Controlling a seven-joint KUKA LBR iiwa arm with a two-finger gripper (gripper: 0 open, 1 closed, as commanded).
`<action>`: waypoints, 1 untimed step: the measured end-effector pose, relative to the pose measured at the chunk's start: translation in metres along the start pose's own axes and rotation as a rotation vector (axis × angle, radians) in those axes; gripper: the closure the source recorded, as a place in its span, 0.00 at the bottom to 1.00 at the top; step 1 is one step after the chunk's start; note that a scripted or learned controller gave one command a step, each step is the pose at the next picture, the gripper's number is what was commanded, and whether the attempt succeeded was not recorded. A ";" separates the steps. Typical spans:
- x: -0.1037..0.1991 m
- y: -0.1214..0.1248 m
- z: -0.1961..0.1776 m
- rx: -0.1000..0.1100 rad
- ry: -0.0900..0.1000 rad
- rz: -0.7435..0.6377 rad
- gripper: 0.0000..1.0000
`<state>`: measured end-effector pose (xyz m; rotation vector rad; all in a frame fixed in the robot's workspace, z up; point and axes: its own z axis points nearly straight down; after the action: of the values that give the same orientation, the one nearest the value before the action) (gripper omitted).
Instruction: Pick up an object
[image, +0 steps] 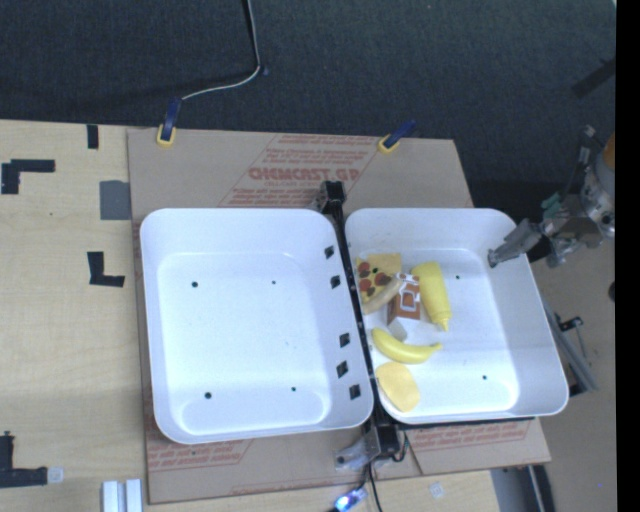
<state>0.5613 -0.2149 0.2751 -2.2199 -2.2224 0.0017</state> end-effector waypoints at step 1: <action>0.048 0.037 0.127 0.008 0.004 -0.005 0.00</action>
<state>0.5984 -0.1674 0.1477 -2.2088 -2.2219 0.0058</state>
